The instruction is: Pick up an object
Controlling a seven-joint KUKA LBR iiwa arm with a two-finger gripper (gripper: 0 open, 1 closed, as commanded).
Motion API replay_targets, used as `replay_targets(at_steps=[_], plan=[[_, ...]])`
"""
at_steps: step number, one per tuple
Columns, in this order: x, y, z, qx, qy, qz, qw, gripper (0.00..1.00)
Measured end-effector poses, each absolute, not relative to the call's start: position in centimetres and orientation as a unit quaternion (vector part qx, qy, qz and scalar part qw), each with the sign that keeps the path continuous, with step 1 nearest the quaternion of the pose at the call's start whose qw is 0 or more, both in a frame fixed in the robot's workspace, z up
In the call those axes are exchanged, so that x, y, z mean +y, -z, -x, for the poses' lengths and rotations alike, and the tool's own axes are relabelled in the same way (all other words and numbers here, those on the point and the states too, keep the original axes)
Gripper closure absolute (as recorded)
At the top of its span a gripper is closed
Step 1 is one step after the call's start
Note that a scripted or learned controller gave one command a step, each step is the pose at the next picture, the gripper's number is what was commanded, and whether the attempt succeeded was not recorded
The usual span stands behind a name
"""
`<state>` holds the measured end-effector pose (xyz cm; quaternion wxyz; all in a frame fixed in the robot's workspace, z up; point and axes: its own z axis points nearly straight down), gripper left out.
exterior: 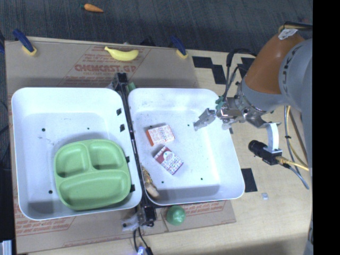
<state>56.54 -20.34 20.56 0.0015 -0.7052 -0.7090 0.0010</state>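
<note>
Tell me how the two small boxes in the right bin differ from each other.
The upper small box lies nearly level with only a slight turn, while the lower small box is turned diagonally. The upper one shows a mostly orange-red and white face; the lower one looks darker red with white patches. The upper sits nearer the bin's middle, the lower nearer the front wall. Both lie flat in the right bin, apart from each other.

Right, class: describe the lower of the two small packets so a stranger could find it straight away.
Start at the right-hand white bin. Two small packets lie left of its middle. The one meant is the lower packet, nearer the camera, turned diagonally and mostly red with white patches, whereas the upper packet lies nearly square to the bin and looks paler orange.
</note>
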Motion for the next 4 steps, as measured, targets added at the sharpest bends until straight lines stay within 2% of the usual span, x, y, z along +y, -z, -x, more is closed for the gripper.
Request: replay_targets(at_steps=[1, 2, 3, 4], plan=[[-20.6, -9.1, -63.7, -0.710, -0.0010, 0.704, 0.001, 0.00], [-19.7, -19.4, -65.8, -0.709, 0.0008, 0.705, -0.001, 0.00], [-12.0, -9.0, -65.5, -0.709, -0.0016, 0.705, 0.003, 0.00], [-12.1, -10.2, -65.7, -0.711, -0.0013, 0.703, 0.002, 1.00]])
